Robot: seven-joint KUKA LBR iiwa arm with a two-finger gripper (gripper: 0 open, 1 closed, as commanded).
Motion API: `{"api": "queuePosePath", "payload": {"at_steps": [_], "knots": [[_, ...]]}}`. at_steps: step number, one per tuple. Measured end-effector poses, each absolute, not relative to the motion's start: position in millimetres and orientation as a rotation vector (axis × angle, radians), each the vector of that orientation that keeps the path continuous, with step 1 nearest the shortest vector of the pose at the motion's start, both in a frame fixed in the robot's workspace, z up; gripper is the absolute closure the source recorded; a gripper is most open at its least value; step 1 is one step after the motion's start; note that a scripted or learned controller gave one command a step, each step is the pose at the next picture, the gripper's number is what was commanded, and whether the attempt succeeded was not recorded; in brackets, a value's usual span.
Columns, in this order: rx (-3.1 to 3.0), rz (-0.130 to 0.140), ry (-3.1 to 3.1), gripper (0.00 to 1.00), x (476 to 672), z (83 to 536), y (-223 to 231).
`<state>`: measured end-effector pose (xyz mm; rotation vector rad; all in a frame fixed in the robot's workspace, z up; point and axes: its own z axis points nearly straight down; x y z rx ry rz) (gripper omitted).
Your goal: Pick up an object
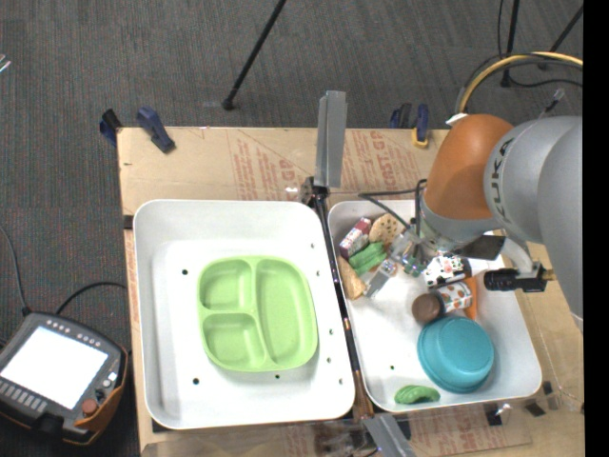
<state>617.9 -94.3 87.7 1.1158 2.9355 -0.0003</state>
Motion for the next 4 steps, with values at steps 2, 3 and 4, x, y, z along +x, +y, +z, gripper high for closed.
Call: {"api": "queuePosePath", "payload": {"at_steps": [2, 3, 4], "knots": [[1.349, -0.002, 2.836, 0.0, 618.5, 88, -164], [1.554, 0.001, 2.729, 0.0, 633.3, 88, -97], [1.643, 0.001, 2.677, 0.0, 644.3, 88, -90]]}}
